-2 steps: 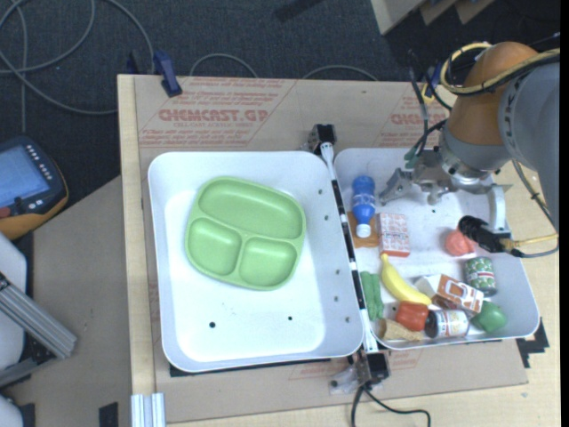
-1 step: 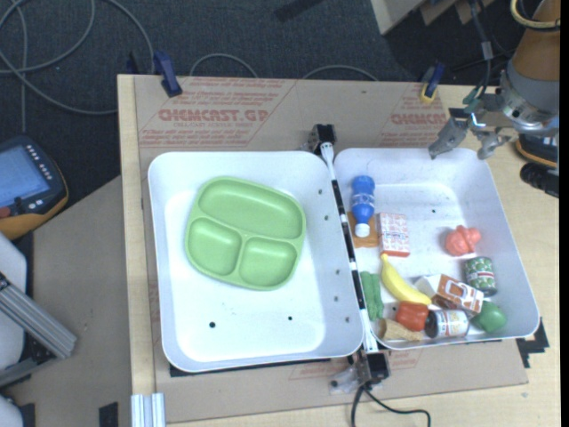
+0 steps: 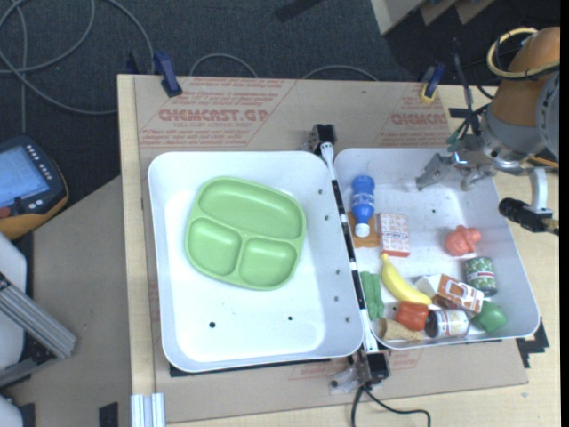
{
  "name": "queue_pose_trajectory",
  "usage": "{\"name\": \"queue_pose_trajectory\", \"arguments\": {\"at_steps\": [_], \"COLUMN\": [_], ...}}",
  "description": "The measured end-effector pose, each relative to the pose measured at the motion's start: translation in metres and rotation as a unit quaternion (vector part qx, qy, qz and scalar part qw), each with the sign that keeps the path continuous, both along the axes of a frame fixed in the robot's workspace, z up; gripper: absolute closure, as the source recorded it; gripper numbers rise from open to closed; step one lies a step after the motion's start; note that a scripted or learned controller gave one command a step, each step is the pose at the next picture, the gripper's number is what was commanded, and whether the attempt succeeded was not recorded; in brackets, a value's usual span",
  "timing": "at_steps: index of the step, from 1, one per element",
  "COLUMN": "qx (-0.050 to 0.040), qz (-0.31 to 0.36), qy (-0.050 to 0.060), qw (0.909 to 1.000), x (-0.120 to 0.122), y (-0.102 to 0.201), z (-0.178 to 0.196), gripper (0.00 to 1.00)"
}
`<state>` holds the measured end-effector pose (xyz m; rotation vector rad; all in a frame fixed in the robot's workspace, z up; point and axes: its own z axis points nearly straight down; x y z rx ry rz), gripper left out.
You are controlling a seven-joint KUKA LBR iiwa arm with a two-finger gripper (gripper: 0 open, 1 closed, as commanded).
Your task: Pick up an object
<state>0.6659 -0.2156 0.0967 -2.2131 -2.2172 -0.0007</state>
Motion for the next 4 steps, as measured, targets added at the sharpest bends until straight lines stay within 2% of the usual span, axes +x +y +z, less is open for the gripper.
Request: {"name": "queue_pose_trajectory", "arguments": {"at_steps": [1, 2, 3, 4], "qx": [-0.0037, -0.0029, -0.0029, -0.003], "qz": [-0.001, -0.001, -0.001, -0.002], "qy": [-0.003, -0.002, -0.002, -0.004], "qw": [1.0, 1.0, 1.0, 1.0], "x": [-0.067, -0.096, -0.141, -0.14], "y": [-0.009, 0.007, 0.031, 0.031], "z": [0.043, -0.013, -0.012, -0.002], "gripper": [0.0, 0.0, 0.0, 1.0]}}
